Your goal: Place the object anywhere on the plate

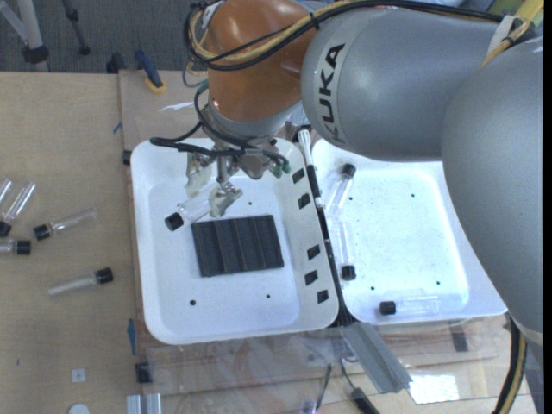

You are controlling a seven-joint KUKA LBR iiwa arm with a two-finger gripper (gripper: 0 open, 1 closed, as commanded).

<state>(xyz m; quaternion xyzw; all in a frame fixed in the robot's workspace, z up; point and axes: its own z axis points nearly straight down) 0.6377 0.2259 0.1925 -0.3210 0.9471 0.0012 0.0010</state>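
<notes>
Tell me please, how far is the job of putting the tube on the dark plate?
Nothing looks finished yet: the dark ribbed plate in the left bin bears nothing. In hand: the gripper is low over that bin, right at a clear tube with a black cap lying beside the plate's upper left corner; I cannot tell whether it grips it. Left to do: lift the tube and set it on the plate.

Bench (60,317) bears two bins (164,309), scattered vials (78,280).
</notes>
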